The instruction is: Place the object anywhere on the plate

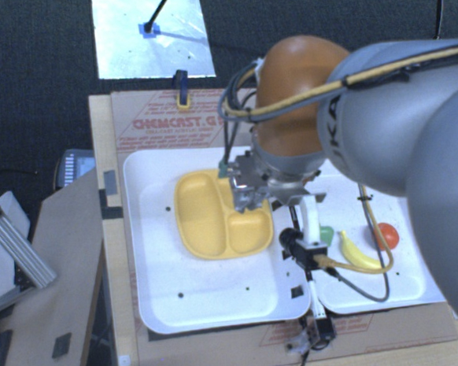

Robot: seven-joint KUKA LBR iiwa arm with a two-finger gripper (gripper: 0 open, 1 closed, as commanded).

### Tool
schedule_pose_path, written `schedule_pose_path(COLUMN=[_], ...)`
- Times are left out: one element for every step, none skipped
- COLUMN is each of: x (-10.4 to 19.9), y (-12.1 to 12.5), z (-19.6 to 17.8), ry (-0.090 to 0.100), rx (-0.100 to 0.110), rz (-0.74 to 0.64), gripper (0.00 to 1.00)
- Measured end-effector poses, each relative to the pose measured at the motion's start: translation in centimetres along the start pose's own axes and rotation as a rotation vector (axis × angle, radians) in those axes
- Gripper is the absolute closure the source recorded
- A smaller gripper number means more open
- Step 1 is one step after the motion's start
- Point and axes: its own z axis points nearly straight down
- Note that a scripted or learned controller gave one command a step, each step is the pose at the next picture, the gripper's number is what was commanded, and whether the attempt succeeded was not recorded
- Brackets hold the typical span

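Plate [208, 223] sits just left of my claw [250, 196], whose grip I cannot tell, while banana [359, 256] lies well right, long axis slanted.

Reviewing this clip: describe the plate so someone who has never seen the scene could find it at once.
Find the left white bin of the two. The plate lies in its upper right part, beside the gripper. It alone is yellow and split into compartments.

Plate [208, 223] glossy yellow plastic; bins [167, 301] smooth white.
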Motion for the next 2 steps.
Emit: schedule_pose_path(x=[4.9, 6.5], y=[-1.2, -0.9], z=[1.2, 3.9], ry=[0.0, -0.002], rx=[0.002, 0.003], rz=[0.0, 0.003], gripper=[1.0, 1.0])
